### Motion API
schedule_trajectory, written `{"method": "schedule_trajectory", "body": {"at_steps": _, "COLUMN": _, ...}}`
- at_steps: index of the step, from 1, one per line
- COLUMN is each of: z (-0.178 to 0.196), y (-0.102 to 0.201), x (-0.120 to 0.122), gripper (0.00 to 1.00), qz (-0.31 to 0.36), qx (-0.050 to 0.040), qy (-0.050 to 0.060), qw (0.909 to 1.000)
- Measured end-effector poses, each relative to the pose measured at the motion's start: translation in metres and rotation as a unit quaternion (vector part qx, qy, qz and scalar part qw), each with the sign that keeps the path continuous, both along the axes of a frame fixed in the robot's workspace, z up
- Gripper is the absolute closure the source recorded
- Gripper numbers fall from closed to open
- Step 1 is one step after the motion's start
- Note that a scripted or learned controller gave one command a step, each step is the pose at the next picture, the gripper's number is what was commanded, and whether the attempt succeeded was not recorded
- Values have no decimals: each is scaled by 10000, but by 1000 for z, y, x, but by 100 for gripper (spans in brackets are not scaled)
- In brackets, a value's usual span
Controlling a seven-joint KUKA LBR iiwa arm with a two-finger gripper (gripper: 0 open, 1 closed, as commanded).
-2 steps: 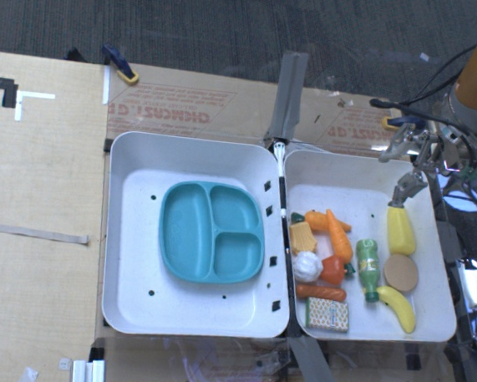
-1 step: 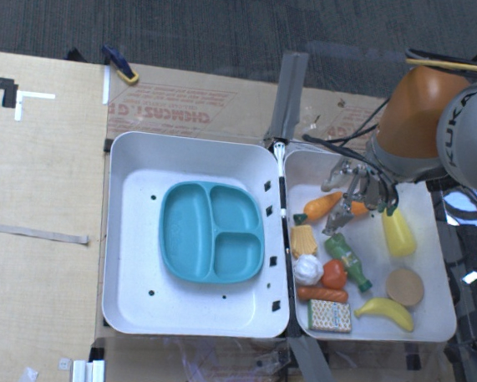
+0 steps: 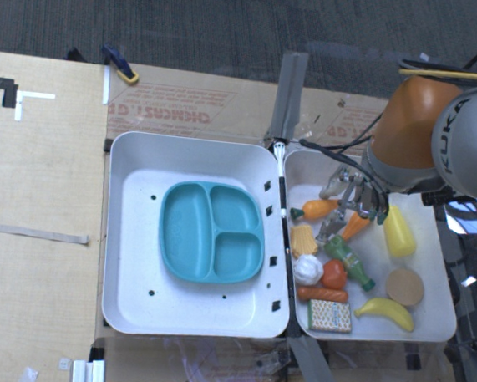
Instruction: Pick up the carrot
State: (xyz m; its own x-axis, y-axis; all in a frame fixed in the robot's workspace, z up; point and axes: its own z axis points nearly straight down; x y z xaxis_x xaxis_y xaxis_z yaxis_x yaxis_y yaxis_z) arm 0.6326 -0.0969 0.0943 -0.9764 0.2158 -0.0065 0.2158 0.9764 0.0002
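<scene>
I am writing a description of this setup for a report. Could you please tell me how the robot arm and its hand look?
The arm is light grey with rounded, smooth casings, and dark letters are printed on one casing. A wide glossy orange band sits above the wrist. The hand is small, of bare silver metal, with two thin fingers. Black cables run along the wrist area.

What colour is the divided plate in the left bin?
Teal, a light blue-green; the divided plate shows clearly in the camera view.

The metal pincer [image 3: 343, 211] covers part of the orange carrot [image 3: 354, 226], so its finger spacing perhaps cannot be read. At the right edge, the grey arm [image 3: 471, 124] is cut off.
</scene>
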Motion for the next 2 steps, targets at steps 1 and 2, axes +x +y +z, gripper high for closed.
{"method": "schedule_trajectory", "body": {"at_steps": 1, "z": 0, "y": 5, "x": -26, "gripper": 0, "qz": 334, "qx": -2, "qy": 2, "qw": 9994}}
{"method": "schedule_trajectory", "body": {"at_steps": 2, "z": 0, "y": 1, "x": -47, "gripper": 0, "qz": 721, "qx": -4, "qy": 2, "qw": 9974}}
